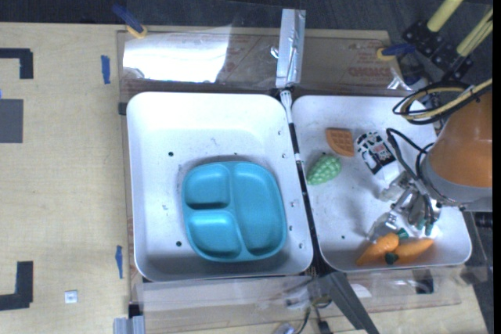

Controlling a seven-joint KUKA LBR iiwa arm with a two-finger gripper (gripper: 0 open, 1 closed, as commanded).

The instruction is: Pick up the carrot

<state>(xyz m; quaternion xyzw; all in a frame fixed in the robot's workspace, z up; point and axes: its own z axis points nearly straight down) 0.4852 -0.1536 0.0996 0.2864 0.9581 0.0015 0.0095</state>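
Observation:
The orange carrot (395, 249) with a green top lies along the front wall of the right bin (344, 258). My gripper (398, 223) hangs just above it, its metal fingers reaching down to the carrot's middle. The arm's orange band (468, 152) sits behind it at the right edge.
In the right bin lie a green knobbly toy (323, 169), an orange waffle-like piece (340, 141) and a small black-and-white object (375, 150). The left bin (156, 121) holds a blue divided plate (233, 208). Cables loop over the right bin's far corner.

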